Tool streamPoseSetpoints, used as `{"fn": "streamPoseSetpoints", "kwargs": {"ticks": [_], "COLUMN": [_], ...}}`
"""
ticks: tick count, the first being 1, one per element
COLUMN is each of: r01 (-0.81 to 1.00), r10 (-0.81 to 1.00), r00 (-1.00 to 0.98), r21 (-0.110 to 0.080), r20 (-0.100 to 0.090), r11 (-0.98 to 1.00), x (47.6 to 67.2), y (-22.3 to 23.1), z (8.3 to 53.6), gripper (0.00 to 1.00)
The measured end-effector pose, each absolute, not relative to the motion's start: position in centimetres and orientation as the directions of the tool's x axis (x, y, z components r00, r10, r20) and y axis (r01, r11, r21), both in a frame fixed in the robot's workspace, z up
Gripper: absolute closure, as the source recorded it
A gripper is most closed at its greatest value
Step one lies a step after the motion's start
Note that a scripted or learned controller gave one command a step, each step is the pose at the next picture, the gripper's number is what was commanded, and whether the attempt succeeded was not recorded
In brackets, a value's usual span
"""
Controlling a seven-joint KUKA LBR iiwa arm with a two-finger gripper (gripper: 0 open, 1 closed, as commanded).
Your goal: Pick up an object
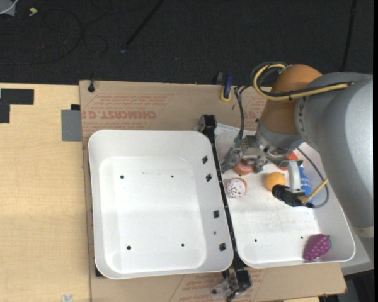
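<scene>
My gripper (243, 161) is down in the back left part of the right bin (283, 257), open, with its fingers spread to either side of a small pink-red object (242, 167) that lies on the bin floor. Just in front of it sits a white speckled ball (235, 187). To the gripper's right, an orange ball (275, 180) rests partly under the arm. A purple bumpy object (317, 246) lies alone in the bin's front right corner.
The left bin (104, 168) stands alongside, parted from the right one by a black clipped divider (217, 197). The arm's bulk (340, 137) covers the right bin's back right side. Cardboard (145, 109) underlies both bins.
</scene>
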State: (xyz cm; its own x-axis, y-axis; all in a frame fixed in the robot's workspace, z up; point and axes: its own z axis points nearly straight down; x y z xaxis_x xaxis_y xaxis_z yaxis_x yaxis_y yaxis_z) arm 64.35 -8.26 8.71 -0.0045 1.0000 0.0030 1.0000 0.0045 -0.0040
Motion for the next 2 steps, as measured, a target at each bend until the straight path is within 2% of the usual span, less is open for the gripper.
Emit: {"fn": "streamPoseSetpoints", "kwargs": {"ticks": [1, 2], "r01": [1.0, 1.0], "r10": [1.0, 1.0], "r00": [-0.003, -0.008], "r21": [-0.006, 0.007], "r20": [0.001, 0.003], "r11": [0.003, 0.008], "x": [64.3, 63.9], "y": [-8.6, -1.0], "z": [9.7, 20.0], "gripper": [1.0, 1.0]}}
